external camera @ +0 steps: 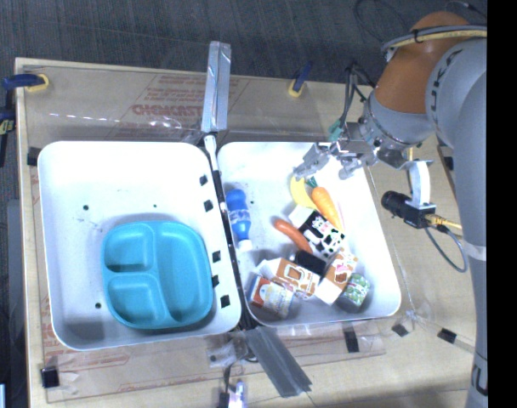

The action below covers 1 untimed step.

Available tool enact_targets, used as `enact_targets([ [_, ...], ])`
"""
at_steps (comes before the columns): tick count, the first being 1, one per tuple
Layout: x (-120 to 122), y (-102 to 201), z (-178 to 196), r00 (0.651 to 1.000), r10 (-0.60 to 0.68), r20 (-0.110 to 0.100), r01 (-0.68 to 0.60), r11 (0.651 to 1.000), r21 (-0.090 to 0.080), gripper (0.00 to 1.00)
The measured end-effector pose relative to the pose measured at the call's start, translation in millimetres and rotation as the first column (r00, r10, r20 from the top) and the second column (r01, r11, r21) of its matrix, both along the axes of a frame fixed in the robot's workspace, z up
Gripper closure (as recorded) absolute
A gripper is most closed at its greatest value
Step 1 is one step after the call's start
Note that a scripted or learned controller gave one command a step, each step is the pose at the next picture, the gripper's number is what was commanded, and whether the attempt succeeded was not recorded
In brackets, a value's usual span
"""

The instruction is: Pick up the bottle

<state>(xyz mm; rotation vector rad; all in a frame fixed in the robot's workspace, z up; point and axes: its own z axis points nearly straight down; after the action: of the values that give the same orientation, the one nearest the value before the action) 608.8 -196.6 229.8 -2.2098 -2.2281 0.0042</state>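
The bottle [238, 218] is clear with a blue cap and a blue label. It lies along the left wall of the right bin [267, 161], cap pointing to the back. My gripper [330, 162] hangs over the back right part of that bin, well to the right of the bottle. Its fingers [308, 163] are spread apart and hold nothing. Just below them lie a banana [300, 193] and a carrot [325, 204].
The right bin also holds a red sausage-like piece [290, 232], a black and white carton [320, 235], small boxes [286, 281] and a green can [355, 291]. A blue divided tray [156, 272] lies in the left bin [80, 177].
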Motion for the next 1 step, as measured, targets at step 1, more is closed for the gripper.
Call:
enact_targets([
  [1,40.8,74.1,-74.4,0.998,-0.056,-0.001,0.056,0.998,0.001,0.0],
])
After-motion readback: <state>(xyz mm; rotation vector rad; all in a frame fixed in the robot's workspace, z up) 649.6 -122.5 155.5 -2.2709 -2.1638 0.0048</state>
